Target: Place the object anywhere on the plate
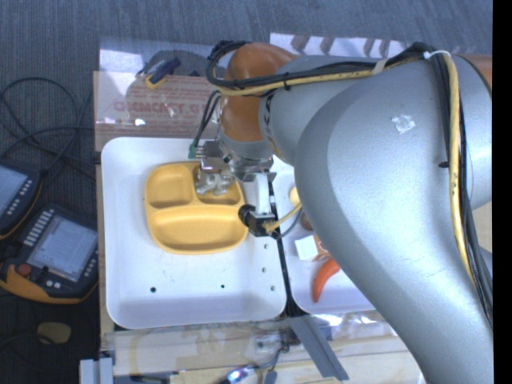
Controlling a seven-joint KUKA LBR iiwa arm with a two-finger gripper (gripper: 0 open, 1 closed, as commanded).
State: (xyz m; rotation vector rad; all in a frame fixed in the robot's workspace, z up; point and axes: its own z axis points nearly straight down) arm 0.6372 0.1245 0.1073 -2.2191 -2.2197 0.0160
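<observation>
Entry: end effector point(214, 176) hangs over the yellow plate point(192, 222), at its 1 o'clock compartment. A small pale object point(210, 184) sits beneath; I cannot tell whether it is gripped.

The worktop point(120, 106) bears two white bins side by side: the left bin point(120, 238) and the right bin point(308, 298).

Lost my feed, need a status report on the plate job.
Pincer over plate, upper right compartment. Grip unclear. Orange object lies in right bin. Nothing blocking plate.
</observation>
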